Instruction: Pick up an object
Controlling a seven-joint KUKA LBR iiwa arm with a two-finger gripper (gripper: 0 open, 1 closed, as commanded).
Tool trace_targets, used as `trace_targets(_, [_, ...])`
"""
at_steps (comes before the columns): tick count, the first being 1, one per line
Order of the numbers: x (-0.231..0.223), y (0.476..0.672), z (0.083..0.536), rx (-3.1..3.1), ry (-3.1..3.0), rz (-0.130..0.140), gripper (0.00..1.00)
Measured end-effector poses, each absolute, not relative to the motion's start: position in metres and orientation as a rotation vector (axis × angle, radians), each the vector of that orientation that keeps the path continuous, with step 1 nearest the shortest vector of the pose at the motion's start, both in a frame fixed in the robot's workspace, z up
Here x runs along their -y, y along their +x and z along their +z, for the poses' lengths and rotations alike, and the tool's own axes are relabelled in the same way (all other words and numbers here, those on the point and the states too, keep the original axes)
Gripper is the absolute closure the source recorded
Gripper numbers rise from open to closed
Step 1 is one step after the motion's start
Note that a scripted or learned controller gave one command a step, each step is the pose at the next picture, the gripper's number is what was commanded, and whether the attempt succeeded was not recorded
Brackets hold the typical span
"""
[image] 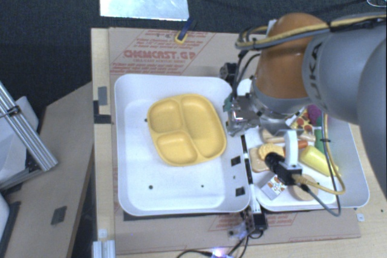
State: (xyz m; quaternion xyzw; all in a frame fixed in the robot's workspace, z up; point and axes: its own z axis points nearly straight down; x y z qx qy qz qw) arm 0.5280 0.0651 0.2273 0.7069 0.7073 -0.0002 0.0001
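Reaching in from the right, the grey arm (338,69) hangs over the right bin (357,190), its gripper (239,113) near the bins' shared edge; whether it is wide or narrow, I cannot tell. Small toys (302,154) crowd the right bin. A yellow divided tray (184,129) lies in the left bin (133,190).

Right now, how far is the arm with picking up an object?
Nothing looks picked yet. The yellow tray lies alone in the left bin. The arm hangs over the right bin, above the pile of small toys; its wrist hides the grasp. Left: seize one item and lift it.
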Motion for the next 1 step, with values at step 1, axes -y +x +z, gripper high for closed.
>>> trace_targets(1, [-0.0660, 0.5329, 0.2174, -2.222, 2.222, -0.001, 1.00])
